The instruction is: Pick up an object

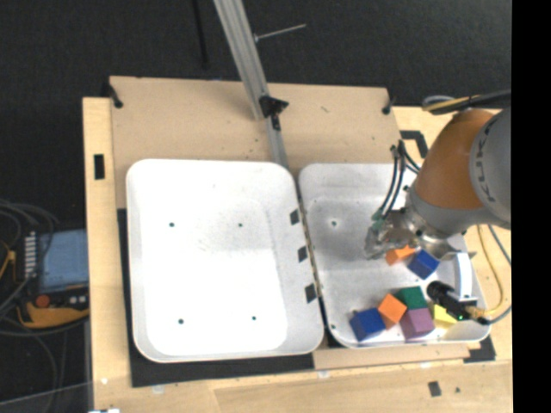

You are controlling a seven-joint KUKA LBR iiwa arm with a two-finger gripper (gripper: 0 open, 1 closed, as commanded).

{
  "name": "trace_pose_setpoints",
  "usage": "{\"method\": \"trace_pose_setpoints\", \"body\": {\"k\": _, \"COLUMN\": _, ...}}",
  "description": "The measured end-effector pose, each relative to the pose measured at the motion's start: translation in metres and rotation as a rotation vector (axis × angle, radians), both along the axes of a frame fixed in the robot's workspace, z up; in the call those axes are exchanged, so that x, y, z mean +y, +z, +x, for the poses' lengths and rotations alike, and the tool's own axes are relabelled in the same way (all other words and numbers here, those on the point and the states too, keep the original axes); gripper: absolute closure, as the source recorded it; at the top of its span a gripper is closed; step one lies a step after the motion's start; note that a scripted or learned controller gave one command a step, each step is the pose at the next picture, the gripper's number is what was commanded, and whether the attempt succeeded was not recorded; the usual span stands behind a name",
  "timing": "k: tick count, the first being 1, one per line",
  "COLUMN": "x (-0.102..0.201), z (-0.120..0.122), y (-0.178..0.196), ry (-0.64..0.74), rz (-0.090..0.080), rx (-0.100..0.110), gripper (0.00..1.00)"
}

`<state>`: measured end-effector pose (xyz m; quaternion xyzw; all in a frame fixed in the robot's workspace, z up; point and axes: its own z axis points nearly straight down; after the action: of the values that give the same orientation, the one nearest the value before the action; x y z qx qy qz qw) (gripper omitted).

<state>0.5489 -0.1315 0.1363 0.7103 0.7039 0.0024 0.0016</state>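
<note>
Dark floor surrounds my plywood bench (pixel 198 119), and I read no lettering anywhere. From the camera view, the gripper (pixel 379 241) hangs in the right bin (pixel 344 205), just beside an orange block (pixel 399 254) and a blue cube (pixel 423 264); its grasp I cannot tell. More coloured blocks (pixel 394 312) crowd the bin's near corner. Left bin (pixel 211 256) is smooth white plastic.

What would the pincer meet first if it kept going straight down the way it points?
Probably the orange block lying right beside the pincer in the right bin, or else the bin floor; depth is hard to judge from this slanted view.
</note>
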Motion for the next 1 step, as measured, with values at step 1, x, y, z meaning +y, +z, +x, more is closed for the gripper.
{"method": "trace_pose_setpoints", "body": {"k": 1, "x": -0.0036, "z": 0.0003, "y": 0.0622, "ry": 0.011, "rz": -0.003, "rx": 0.000, "gripper": 1.00}}
